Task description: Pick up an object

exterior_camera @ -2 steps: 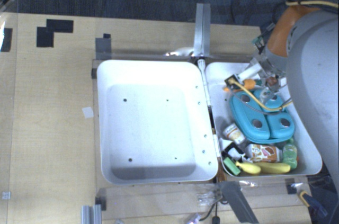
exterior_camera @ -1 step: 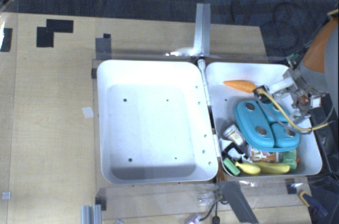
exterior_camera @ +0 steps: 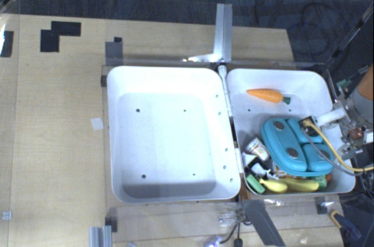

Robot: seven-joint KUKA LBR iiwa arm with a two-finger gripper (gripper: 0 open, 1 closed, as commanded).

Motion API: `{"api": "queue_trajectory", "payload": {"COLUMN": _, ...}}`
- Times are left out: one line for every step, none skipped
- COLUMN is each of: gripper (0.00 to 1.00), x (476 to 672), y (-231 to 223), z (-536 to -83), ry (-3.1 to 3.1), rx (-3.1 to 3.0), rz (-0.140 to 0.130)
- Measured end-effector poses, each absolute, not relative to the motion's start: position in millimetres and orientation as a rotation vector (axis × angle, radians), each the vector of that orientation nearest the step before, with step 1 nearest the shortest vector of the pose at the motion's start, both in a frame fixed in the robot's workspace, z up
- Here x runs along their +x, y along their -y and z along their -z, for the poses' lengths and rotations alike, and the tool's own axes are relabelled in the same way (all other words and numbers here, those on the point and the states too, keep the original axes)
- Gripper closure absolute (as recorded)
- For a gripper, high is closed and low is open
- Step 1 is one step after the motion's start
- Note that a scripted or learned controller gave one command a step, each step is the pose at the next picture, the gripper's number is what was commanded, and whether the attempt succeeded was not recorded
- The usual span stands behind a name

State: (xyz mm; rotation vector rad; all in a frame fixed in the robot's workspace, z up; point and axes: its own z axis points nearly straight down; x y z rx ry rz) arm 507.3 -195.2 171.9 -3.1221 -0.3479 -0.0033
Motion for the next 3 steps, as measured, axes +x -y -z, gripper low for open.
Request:
{"api": "queue_trajectory", "payload": {"gripper": 0.00, "x": 493.0, "y": 206.1, "z": -257.5, "ry": 0.323, "rx": -3.127, "rz": 0.006}}
{"api": "queue_trajectory", "payload": {"gripper": 0.00, "x": 554.8, "y": 204.7, "z": -228.6, "ry": 0.368, "rx": -3.120, "rz": 0.001}}
{"api": "queue_trajectory", "payload": {"gripper": 0.00, "x": 624.5, "y": 204.3, "z": -217.9, "ry": 0.434, "rx": -3.113, "rz": 0.004}}
